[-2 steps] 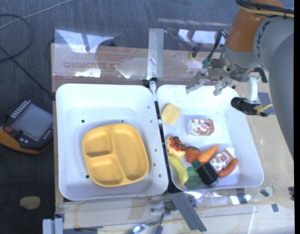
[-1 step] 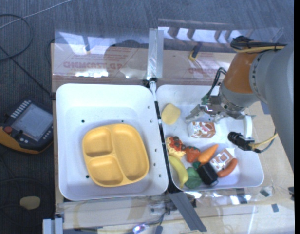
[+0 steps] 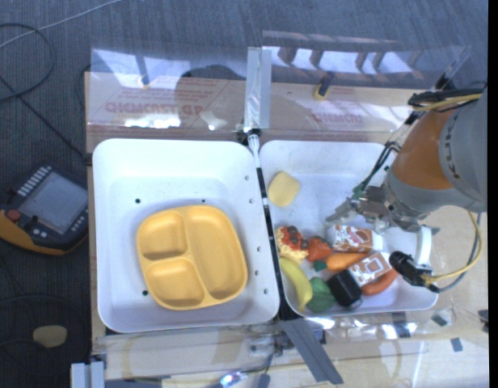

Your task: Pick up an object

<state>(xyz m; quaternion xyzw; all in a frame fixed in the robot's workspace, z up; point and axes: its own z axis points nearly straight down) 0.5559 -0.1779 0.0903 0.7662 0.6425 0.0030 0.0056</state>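
Seen from above: two white bins side by side, the KUKA arm (image 3: 443, 156) reaching in from 3 o'clock, gripper (image 3: 370, 210) lowered into the right bin (image 3: 314, 168) over the heap of toy food. Whether the jaws are spread or pinched — cannot tell, the wrist and cabling masking them. Nothing visibly between them, so judged as pick not yet made: approach done or nearly so, closing and lifting left. Candidate objects crowded toward 6 o'clock of the right bin: a small printed carton (image 3: 352, 236) just at the gripper's 6 o'clock side, an orange carrot (image 3: 346, 260) touching it below, a red-and-orange cluster (image 3: 296, 242) at 9 o'clock of that, a banana (image 3: 295, 280) against the near-left corner, a green piece (image 3: 319, 293), a black item (image 3: 343, 288), a second carton (image 3: 370, 270). Lone pale yellow wedge (image 3: 283, 189) at 10 o'clock of the bin, well apart from the pile and near the divider (image 3: 261, 208). Open floor across the bin's far half, toward 12 o'clock — the easiest room for moving; tight quarters along the near wall, where items press together and against the rim. In the left bin (image 3: 120, 217), a yellow divided plate (image 3: 191, 255), untouched.
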